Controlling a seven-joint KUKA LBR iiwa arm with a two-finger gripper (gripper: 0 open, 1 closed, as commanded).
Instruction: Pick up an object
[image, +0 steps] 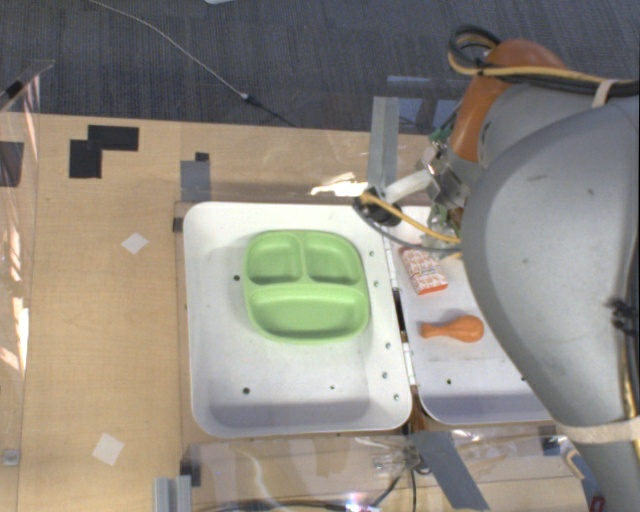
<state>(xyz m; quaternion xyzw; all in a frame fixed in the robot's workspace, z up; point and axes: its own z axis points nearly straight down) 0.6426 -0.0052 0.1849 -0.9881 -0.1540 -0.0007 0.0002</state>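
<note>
A green three-compartment tray (304, 286) lies in the left white bin (290, 400). In the right bin (470, 385) a small red and white packet (424, 270) lies near the dividing edge, and an orange pear-shaped object (455, 329) lies just below it. The arm's grey body covers most of the right bin. My gripper (440, 205) is at the top of the right bin, above the packet, partly hidden by the arm, cables and wrist hardware.
Yellow and black cables (405, 222) loop from the wrist over the top of the right bin. Grey metal brackets (384, 135) stand at the bins' back edge. A wooden bench (90, 330) spreads to the left, with a clear panel along it.
</note>
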